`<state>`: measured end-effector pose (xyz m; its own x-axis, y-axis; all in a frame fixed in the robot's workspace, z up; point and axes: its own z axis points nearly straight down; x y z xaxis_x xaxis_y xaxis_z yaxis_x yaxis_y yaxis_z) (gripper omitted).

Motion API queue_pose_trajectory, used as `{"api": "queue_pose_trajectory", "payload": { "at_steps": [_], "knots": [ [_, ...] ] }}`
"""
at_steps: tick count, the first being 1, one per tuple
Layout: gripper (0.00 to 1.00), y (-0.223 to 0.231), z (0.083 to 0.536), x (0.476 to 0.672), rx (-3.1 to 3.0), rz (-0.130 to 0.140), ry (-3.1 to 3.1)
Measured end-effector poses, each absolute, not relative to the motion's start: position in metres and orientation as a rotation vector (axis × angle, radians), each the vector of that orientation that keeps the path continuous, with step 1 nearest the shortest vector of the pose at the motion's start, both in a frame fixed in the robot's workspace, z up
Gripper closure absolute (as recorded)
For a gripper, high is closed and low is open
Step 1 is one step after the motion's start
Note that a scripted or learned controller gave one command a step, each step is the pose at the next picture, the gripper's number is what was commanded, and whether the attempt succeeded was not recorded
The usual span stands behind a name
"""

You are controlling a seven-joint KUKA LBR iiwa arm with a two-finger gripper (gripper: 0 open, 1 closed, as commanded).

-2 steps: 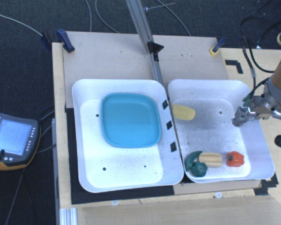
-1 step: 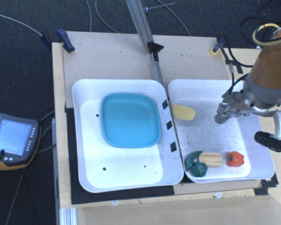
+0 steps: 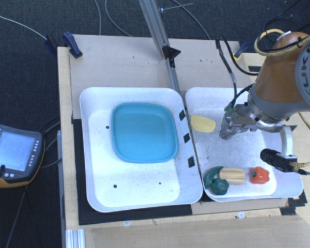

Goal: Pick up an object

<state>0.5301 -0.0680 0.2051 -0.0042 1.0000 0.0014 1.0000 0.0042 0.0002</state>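
Overhead, my gripper point(image 3: 226, 132) hangs in the upper middle of the right bin point(image 3: 217, 156), just right of centre frame, reaching in from the right edge; I cannot tell from this angle how it is set. My grey arm point(image 3: 281, 81) with its orange band covers the bin's upper right corner.

Bare white floor lies below and left of the gripper, running down to the lower rim. The dividing edge where the two bins meet stands near on the left, with black clips along it.

A pale yellow piece point(image 3: 202, 123), flat and rounded, lies just left of the gripper in the bin's upper left, its long axis roughly level across the frame, close to the dividing edge.

Along the lower rim sit three things in a row: a dark green piece point(image 3: 216, 181) at lower left, a tan cylinder point(image 3: 232, 175) touching it with its long axis level across the frame, and a red piece with a green top point(image 3: 259, 175) just to its right.

The left bin point(image 3: 93, 138) holds a blue square plate point(image 3: 144, 132), centred, with open white floor below it.
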Motion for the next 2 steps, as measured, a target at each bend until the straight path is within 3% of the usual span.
{"api": "queue_pose_trajectory", "payload": {
  "at_steps": [1, 2],
  "knots": [
    [1.0, -0.013, 0.205, 0.539, -2.215, -0.002, -2.226],
    [1.0, 0.032, 0.217, 0.531, -2.217, -0.003, -2.226]
  ]
}}
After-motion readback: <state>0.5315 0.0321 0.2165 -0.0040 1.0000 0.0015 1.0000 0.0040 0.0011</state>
